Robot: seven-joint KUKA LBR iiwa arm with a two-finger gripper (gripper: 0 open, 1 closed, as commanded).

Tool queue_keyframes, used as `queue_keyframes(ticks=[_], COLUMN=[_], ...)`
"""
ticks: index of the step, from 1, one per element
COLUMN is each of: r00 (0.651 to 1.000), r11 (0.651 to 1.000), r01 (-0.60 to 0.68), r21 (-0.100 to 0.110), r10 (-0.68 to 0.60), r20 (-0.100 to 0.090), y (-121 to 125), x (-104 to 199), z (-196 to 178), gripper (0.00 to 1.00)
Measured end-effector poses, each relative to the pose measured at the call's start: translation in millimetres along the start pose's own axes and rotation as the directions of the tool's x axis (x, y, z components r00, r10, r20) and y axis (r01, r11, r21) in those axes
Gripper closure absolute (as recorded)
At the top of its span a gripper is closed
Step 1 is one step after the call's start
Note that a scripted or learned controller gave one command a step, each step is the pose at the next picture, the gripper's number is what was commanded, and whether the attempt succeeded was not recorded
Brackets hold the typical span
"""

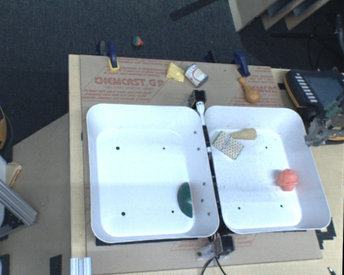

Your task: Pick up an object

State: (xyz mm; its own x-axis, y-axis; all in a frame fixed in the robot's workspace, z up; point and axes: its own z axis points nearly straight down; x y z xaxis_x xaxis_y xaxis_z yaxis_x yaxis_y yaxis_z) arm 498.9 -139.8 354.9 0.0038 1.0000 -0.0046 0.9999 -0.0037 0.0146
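Hand (320,132) is hovering at the far right rim of the right bin (304,215), a grey mass set against the desk (162,83) edge; whether it is released or clenched cannot be told, and nothing is showing in its grasp. By this reading the task is sitting at its opening step, the approach, with no object yet chosen or lifted. Three candidates are lying in the right bin: an orange-red ball (287,179) near the right wall, a tan roll (243,134) toward the far side, and a patterned packet (228,145) just beside it, near the divider. A dark green object (185,199) is resting in the left bin (103,160), against its near right wall. The ball is lying nearest the hand and well apart from the others, so it is looking like the easiest target; being round, it is presenting no long axis and any approach angle should be serving. The tan roll is pointing left to right across the view, while the packet is sitting turned like a diamond. The next move is calling for travel inward over the bin and a descent centred on one piece — not between two.
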Motion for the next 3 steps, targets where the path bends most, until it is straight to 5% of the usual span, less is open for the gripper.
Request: queue_keyframes(ticks=[1, 2, 3], r00=[1.0, 1.0, 1.0], r11=[1.0, 1.0, 1.0], r01=[-0.001, 0.01, 0.007], r21=[0.008, -0.003, 0.006], r10=[0.001, -0.01, -0.007], r20=[0.001, 0.001, -0.003], y=[-2, 40, -13], x=[-73, -37, 0], z=[-23, -138, -184], gripper=[1.0, 1.0, 1.0])
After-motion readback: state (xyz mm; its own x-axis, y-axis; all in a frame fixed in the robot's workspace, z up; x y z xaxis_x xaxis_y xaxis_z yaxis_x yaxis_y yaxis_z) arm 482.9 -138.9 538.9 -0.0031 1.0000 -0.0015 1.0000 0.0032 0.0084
